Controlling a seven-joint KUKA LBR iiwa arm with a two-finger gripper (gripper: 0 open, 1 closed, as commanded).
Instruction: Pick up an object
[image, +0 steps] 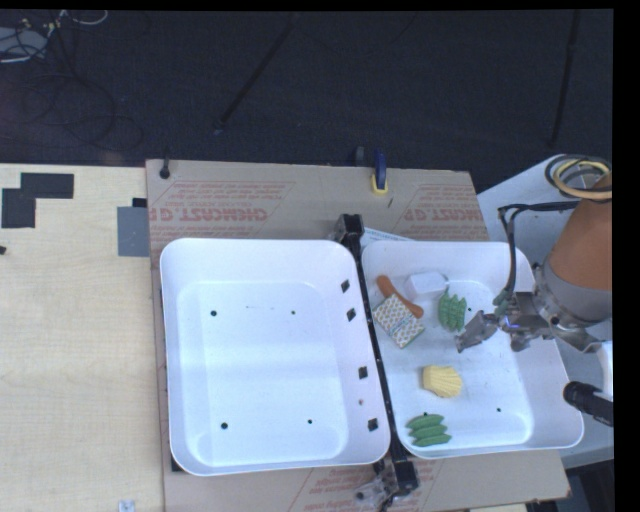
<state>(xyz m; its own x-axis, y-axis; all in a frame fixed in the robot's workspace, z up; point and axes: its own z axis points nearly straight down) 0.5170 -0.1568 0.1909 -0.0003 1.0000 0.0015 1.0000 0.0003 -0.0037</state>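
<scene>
- The claw (497, 328) hangs over the right-hand bin (545, 432), near that bin's right side, at the end of the grey arm (580, 270) that comes in from the right; its two fingers stand apart, and nothing sits between them.
- A green ridged piece (452, 311) lies just to the claw's left, near one fingertip; whether they touch cannot be told.
- A pale white block (428, 283) sits up and to the left of the claw; beyond it, farther left, lie an orange carrot-like stick (398, 295) and a checked pad (397, 321), the stick resting against the pad.
- A yellow lump (442, 381) lies below and to the left of the claw; a green pea pod (429, 430) lies lower still, near the bin's front edge.
- The left-hand bin (190, 350) stands well to the claw's left.
</scene>
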